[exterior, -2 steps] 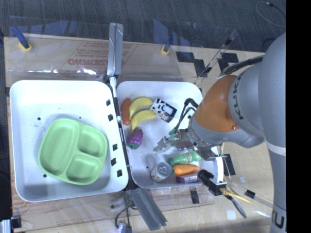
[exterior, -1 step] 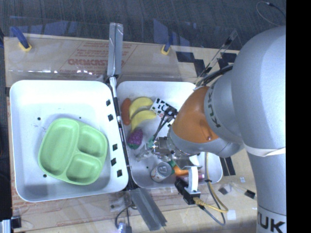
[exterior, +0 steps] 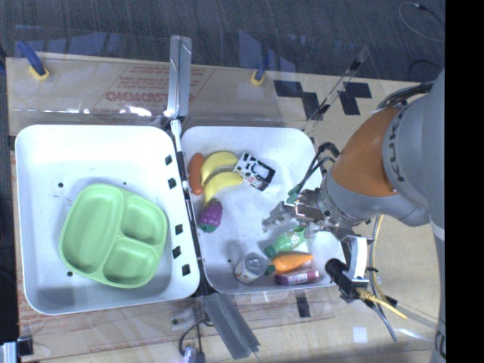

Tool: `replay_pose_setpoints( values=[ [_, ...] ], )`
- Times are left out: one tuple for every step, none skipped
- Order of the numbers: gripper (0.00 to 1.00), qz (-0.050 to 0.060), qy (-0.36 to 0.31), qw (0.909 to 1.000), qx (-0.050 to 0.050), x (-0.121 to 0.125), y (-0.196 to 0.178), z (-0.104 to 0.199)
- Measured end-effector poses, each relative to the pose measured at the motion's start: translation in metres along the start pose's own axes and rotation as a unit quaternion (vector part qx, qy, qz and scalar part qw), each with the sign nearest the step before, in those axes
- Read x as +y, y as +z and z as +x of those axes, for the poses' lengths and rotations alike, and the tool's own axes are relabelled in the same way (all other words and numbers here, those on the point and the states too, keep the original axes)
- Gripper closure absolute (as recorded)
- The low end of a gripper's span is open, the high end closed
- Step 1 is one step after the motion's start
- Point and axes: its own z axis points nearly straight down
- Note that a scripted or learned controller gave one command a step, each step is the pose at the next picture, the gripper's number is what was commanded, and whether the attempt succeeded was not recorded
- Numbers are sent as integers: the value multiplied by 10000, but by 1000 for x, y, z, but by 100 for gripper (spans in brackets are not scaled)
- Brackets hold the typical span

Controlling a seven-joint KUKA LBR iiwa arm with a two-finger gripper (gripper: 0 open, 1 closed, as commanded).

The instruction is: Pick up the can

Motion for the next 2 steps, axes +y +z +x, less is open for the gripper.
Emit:
replay_pose_setpoints(
  values=[
    [0, 18, -290, 9996, -5, 0, 80, 57],
    [0, 9, -319, 9995, 6, 0, 79, 1]
  ],
)
